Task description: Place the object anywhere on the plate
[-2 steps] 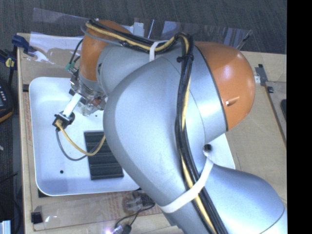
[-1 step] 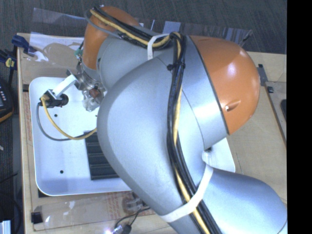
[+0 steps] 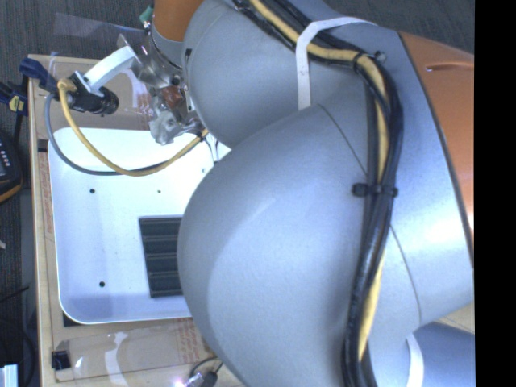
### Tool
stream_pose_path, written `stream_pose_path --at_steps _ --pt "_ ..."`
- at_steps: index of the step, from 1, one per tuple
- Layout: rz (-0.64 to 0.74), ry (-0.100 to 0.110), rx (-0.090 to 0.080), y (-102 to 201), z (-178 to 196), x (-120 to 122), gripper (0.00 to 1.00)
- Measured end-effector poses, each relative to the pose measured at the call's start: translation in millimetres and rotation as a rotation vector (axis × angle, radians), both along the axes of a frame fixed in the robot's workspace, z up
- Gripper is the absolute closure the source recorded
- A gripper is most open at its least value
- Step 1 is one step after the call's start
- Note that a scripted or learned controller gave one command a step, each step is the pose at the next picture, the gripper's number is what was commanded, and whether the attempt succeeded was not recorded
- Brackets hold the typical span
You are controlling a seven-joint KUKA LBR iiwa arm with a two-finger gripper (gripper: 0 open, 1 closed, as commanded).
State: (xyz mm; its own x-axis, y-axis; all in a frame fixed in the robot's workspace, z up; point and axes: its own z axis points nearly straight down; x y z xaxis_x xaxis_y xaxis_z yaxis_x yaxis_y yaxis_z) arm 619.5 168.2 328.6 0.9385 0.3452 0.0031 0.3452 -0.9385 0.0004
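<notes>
Mostly, the grey arm (image 3: 322,216) takes up the camera view, its big rounded joints covering the right and centre of the tabletop (image 3: 157,341). An orange band (image 3: 173,6) shows at the top, just above the wrist. Below that band the tool (image 3: 165,111) sits over the far edge of the white bin (image 3: 89,240), near the bin's upper right corner. It appears as a cluster of metal parts, too small and cluttered to read, so I cannot tell whether it is spread, pressed together, or pinching anything.

A yellow cable (image 3: 105,164) loops from the tool out over the bin floor and back up to a black connector (image 3: 93,101), which hangs beside a white bracket (image 3: 113,61).

On the bin floor lies a dark ribbed slab (image 3: 161,256), flat, its right side hidden under the arm. It is well apart from the tool, toward the near side of the bin. Whether this slab is the object or the plate I cannot tell.
</notes>
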Motion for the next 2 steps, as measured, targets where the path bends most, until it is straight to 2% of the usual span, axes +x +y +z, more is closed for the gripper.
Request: stream_pose_path --at_steps 1,2 --pt "-0.146 0.0 -0.001 49.0 -13.7 7.7 1.0" --pt "-0.111 0.009 -0.004 48.3 -166.6 -29.3 1.0"
